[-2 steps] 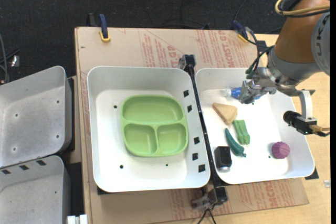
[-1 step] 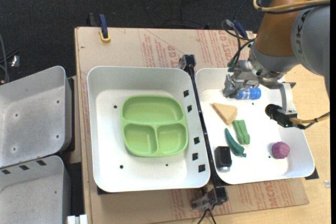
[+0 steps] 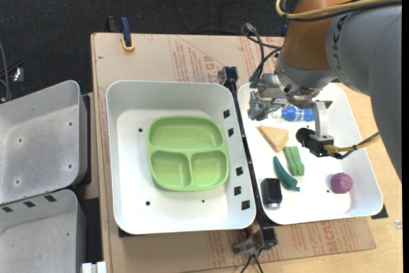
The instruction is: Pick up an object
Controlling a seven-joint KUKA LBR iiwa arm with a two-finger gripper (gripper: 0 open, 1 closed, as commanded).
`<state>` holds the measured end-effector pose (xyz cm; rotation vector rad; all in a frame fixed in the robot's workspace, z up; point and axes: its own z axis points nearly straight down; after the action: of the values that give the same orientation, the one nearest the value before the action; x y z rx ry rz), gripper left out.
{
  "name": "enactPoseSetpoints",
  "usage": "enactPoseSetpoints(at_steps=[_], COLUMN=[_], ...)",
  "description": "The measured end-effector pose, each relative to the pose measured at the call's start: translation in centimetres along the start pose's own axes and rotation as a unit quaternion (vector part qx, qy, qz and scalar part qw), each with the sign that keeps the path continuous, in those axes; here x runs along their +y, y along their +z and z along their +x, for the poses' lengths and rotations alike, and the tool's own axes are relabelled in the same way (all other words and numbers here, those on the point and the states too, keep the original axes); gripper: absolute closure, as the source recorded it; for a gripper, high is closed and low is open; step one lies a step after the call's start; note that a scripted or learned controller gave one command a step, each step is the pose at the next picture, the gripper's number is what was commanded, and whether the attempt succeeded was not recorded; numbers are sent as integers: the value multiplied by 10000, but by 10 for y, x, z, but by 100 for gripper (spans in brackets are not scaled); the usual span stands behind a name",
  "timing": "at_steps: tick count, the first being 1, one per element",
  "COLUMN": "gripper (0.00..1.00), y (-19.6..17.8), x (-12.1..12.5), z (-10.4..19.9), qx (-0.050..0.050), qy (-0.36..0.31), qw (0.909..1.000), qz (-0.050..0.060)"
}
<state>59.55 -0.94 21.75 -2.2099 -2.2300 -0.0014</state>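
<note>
At the near edge of the right bin (image 3: 364, 204) lies a small black block (image 3: 271, 192), close to the divider between the bins. Just beyond it rests a dark green pepper (image 3: 285, 174), slanted, and touching its far side is a lighter green pod (image 3: 294, 160). Off to the right of these, apart from them, sits a purple ball (image 3: 341, 183). Farther back lies a tan wedge (image 3: 274, 136), its point toward the near side. To the right of the wedge a black fitting (image 3: 314, 141) with a cable hangs off the arm.

The gripper (image 3: 261, 109) hangs over the far left part of the right bin, just beyond the wedge and a little to its left. Nothing can be seen between its jaws; whether they stand apart or together cannot be told from this angle. A blue item (image 3: 296, 114) lies just to the right of the gripper, partly hidden by the wrist, near the far wall of the bin.

In the left bin (image 3: 121, 156) a light green divided plate (image 3: 188, 152) sits near the middle, well apart from the gripper.
</note>
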Motion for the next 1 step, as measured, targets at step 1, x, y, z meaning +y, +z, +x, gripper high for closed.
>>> enactPoseSetpoints(at_steps=[1], gripper=[100], y=[-5], x=[13], z=[64], qx=[2], qy=[-2], qw=[10000], qz=[-14])
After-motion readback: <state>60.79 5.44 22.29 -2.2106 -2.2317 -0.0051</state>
